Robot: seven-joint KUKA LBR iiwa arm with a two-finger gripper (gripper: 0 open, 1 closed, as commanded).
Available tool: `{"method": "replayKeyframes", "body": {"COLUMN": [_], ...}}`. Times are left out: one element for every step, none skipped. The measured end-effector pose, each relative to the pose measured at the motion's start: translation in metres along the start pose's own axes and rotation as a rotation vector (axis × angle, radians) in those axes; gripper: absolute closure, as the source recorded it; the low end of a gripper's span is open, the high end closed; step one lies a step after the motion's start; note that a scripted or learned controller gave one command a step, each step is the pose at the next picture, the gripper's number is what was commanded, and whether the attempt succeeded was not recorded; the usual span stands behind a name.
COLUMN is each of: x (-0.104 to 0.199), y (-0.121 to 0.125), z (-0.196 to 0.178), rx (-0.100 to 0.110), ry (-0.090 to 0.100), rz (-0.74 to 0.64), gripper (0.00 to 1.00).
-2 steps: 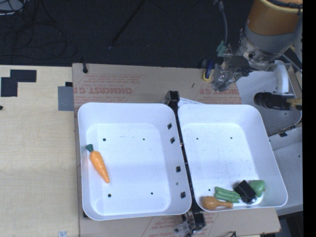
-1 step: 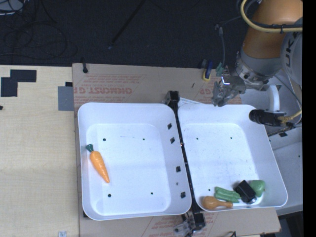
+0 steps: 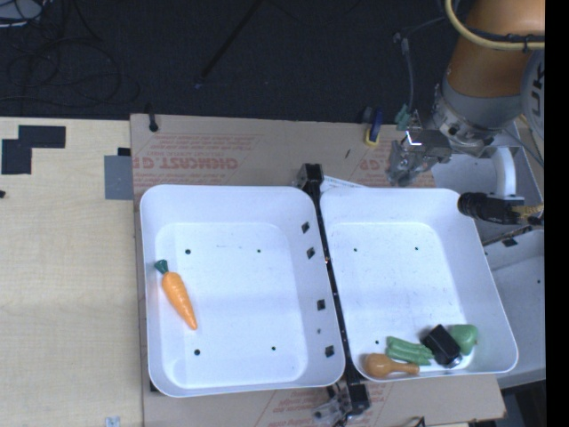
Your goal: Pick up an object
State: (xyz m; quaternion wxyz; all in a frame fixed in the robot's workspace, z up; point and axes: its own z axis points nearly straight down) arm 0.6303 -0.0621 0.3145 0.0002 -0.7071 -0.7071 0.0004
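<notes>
Presently, stock as follows, all places counted from me.

Item one: myself, the gripper (image 3: pixel 411 164). I hang over the far rim of the right bin (image 3: pixel 498 301), just outside its back wall. Whether I am spread or closed I cannot tell; the view is too blurred at my tip. Nothing shows in my hold.

Item two: toy carrot (image 3: pixel 178 299), orange with a green stub. It is well apart from me, across the divider, by the outer wall of the left bin (image 3: pixel 147 238), and it lies alone and flat. Judged light, stiff and smooth, likely plastic, so somewhat slippery. Best hold is across the thick upper half near the stub, where the sides run closest to parallel. The tapered tip would probably squirt out of a pinch.

Item three: cluster in the near corner of the right bin, well apart from me and toward the camera.
- Orange gourd (image 3: pixel 389 366), against the rim.
- Green pod (image 3: pixel 409 350), touching the gourd.
- Black block (image 3: pixel 442 344), which seems to overlap the pod.
- Green lump (image 3: pixel 464 334), just beside the block.

All look light and rigid. They are crowded and close to the wall, so a clean approach is harder.

Recommendation: the carrot, having open floor on every side but the wall.
</notes>
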Motion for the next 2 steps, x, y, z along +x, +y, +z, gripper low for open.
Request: {"method": "replayKeyframes", "body": {"x": [-0.027,0.010], "y": [-0.028,-0.065], "z": [-0.039,-0.117], "rx": [0.000,-0.004], "ry": [-0.001,0.001], "rz": [0.001,-0.004], "gripper": [1.00,1.00]}}
